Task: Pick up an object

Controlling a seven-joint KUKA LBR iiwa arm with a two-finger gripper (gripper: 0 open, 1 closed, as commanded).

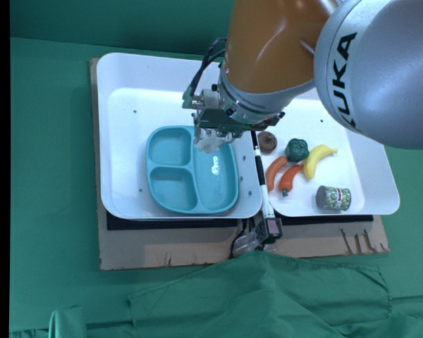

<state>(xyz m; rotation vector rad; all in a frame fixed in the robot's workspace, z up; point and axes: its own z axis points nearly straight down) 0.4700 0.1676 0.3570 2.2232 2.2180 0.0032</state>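
Arm in from right, gripper (210, 141) over the left bin (123, 118), at top edge of teal divided plate (192, 169). Small whitish obj (207, 144) sits at the tips; can't tell if fingers open or closed. Right bin (370, 189) has donut (267, 141), green pepper (296, 149), banana (318, 159), two carrots (282, 174), can (333, 198) lying near front.

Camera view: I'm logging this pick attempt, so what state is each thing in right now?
Claw: over the blue tray, fingers hidden.
Blue tray: flat in left bin.
Can: on its side, right bin.
Banana: lying in right bin.
Carrots: lying side by side.
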